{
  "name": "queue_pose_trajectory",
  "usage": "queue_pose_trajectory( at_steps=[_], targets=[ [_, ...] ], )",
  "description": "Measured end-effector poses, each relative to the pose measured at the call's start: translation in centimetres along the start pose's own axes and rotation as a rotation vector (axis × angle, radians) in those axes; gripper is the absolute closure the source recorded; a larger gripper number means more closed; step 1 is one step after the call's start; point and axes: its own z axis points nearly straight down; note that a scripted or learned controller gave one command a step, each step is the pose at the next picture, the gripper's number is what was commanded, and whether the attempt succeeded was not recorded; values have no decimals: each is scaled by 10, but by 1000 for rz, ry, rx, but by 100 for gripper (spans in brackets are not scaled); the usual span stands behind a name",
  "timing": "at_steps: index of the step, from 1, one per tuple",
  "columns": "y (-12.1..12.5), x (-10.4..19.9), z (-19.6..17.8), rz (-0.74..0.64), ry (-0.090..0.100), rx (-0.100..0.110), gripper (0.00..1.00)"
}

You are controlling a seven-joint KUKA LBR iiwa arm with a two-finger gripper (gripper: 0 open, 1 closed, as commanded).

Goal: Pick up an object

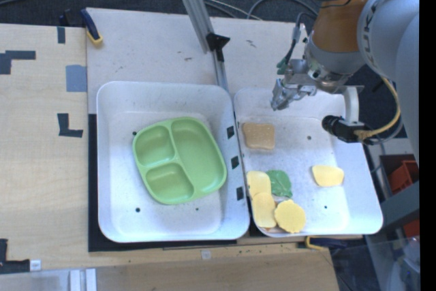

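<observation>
tan, the bread slice (259,135) is seen lying flat at the upper left of the right bin (354,167), near the divider. just above it the gripper (281,100) is poised over the bin's far edge, nothing is gripped, and whether it is released or clenched cannot be told. yellow pieces (275,206), a green leaf-like piece (279,182) and a lone yellow piece (328,176) are spread nearer the front. a green divided plate (179,160) is set in the left bin (116,146).
</observation>
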Motion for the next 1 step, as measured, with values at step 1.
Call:
queue_pose_trajectory(
  at_steps=[1],
  targets=[
    [-30, 54, -6, -2, 1, 0, 100]
  ],
)
